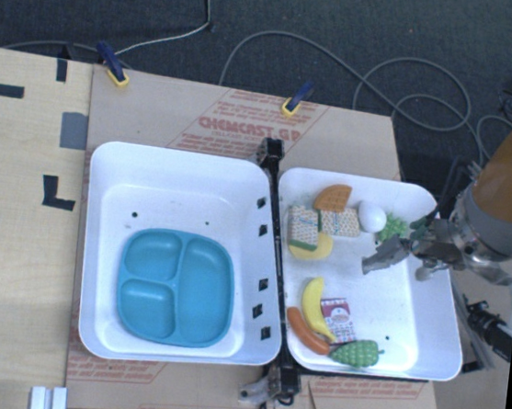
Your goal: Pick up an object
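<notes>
Closest to me, at the front of the right bin [422,358], I see a bumpy green toy [354,353]. It touches the end of an orange-red sausage [305,331]. Just behind them a yellow banana [315,305] lies next to the sausage, and a little red and white packet [337,319] sits beside the banana.

In the left bin [109,190] there is a blue plate [176,286] with three parts. It lies flat near the front.

A bit further back, the fingers [406,262] hang over the right side of the right bin. I see the two of them spread wide, with nothing between them. They are well apart from the banana group. The grey arm [502,201] with its orange band comes in from the right.

Behind the fingers, at the back of the right bin, more toys sit close together. A leafy green thing [394,228] is nearest the fingers, and a white egg [371,217] is just beside it. Then comes a pale square block [340,223], a block [305,223] on top of a yellow piece [314,247], and an orange slice of bread [333,197].

Both bins rest on brown cardboard [202,118] on the worktop [10,243]. At the far edge, two yellow clips [296,100] hold the cardboard. Past that, grey cables [347,62] curl on the dark floor.
</notes>
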Motion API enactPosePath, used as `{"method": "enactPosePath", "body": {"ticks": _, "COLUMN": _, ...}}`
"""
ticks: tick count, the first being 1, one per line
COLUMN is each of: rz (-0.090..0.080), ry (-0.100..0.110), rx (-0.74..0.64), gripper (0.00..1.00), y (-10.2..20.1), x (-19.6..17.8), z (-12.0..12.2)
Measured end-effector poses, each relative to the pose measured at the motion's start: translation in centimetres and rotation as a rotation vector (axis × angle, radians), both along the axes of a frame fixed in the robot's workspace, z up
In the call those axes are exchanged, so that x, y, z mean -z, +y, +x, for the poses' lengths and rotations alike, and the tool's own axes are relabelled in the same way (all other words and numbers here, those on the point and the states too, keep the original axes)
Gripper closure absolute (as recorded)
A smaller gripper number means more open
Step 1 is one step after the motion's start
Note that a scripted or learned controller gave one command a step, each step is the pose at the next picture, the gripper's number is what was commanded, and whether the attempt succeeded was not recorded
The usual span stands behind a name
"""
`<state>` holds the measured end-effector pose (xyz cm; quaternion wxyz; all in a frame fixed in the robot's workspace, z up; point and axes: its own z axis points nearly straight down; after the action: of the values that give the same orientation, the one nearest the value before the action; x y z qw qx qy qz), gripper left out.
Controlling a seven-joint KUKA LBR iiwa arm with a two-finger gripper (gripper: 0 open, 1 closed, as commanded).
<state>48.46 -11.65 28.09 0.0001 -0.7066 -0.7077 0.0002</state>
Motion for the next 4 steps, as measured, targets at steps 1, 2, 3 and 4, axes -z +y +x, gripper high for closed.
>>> {"method": "enactPosePath", "body": {"ticks": 1, "rz": 0.002, "ry": -0.003, "rx": -0.001, "gripper": 0.00, "y": 2.3, "x": 19.5, "z": 2.6}}
{"method": "enactPosePath", "body": {"ticks": 2, "rz": 0.000, "ry": -0.003, "rx": 0.000, "gripper": 0.00, "y": 0.1, "x": 19.5, "z": 6.6}}
{"method": "enactPosePath", "body": {"ticks": 3, "rz": -0.001, "ry": -0.005, "rx": 0.000, "gripper": 0.00, "y": 2.3, "x": 19.5, "z": 11.6}}
{"method": "enactPosePath", "body": {"ticks": 4, "rz": 0.016, "ry": 0.072, "rx": 0.013, "gripper": 0.00, "y": 1.3, "x": 19.8, "z": 17.1}}
